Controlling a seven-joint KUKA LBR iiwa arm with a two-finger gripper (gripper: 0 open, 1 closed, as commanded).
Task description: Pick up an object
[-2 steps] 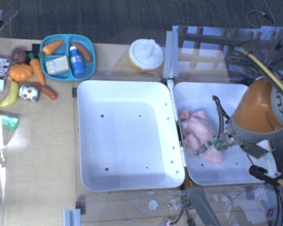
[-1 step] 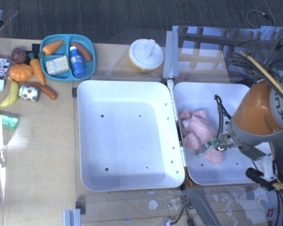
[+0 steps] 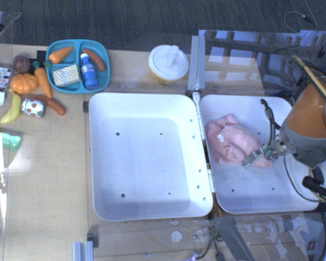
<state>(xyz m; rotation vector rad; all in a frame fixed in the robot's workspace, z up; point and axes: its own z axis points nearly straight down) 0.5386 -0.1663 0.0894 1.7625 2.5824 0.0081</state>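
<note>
Meanwhile, we see the grey arm's two-finger gripper (image 3: pixel 255 157) at the edge of a soft, crumpled pink plush object (image 3: pixel 233 141) lying in the right-hand white bin (image 3: pixel 261 200), placed to grab it; its opening we cannot tell.

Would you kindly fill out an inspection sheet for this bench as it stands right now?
Surface: wooden bench bearing two white bins, left bin and right bin.
Job's things: pink crumpled object in the right bin.
Clutter: blue divided plate of toy food, loose toy vegetables beside it, white lidded cup.
Grippers: gripper at the pink object's right edge; grasp cannot be told.
Cables: black cable along the arm.
Surroundings: dark carpet behind the bench.
</note>
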